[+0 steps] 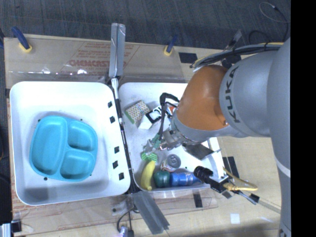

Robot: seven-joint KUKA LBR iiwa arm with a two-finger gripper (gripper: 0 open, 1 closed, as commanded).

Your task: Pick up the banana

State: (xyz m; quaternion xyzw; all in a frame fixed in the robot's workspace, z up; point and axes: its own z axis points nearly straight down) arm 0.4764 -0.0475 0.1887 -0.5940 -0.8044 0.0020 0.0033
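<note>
One banana (pixel 147 175) lies at the right bin's (pixel 129 94) near-left corner, beside a green ball (pixel 161 177). We judge it light, curved, soft; grasp mid-length. Whether our hand (pixel 159 143) is closed, we cannot tell.

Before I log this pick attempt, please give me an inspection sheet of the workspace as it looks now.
Surface: two white bins, left bin and right bin, on a bench.
Job's things: banana lies at the right bin's near edge, untouched.
Clutter: blue divided tray in the left bin; green ball, blue bottle beside the banana.
End effector: above the right bin; finger state unclear.
Cables: black cables over the arm.
Surroundings: dark carpet.
</note>
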